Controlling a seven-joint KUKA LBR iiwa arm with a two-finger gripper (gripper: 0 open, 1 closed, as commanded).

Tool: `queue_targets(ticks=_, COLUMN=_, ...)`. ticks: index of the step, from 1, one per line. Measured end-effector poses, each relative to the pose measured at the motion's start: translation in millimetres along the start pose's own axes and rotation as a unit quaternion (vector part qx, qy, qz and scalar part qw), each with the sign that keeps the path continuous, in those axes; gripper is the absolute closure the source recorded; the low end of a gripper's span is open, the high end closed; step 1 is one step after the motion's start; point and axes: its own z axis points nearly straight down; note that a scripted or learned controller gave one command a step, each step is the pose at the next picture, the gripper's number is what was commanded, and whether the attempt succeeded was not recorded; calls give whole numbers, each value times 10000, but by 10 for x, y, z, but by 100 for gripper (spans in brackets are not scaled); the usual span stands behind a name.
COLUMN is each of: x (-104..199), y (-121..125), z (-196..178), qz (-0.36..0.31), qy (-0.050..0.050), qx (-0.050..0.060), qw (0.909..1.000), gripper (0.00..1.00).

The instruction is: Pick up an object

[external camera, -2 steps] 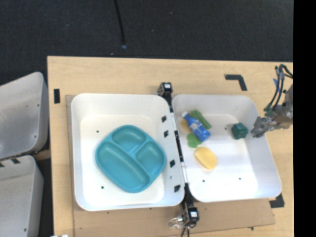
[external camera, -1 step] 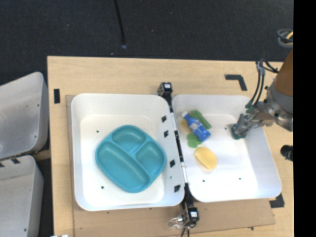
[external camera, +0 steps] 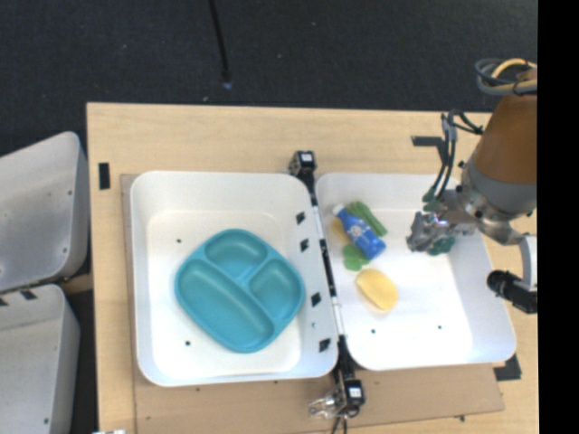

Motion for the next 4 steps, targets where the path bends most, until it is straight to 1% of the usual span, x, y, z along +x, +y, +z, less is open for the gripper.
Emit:
queue_targets(ticks=1, x=489, y=35, z=-97, qz=-1, qy=7, qx=-7, qw=10000, gripper=100)
queue_targets(ticks=2, x=1016, y=-26, z=-149, qz=-5, qy=12, qx=7, qw=10000, gripper=100)
queue_targets(ticks=3, x=1593, y=26, z=-137, qz=-4, qy=8, qx=0, qw=10000, gripper=100)
queue_targets(ticks=4, x=2120, y=-25, z=-170, qz=-6, qy=11, qx=3, qw=10000, gripper=100)
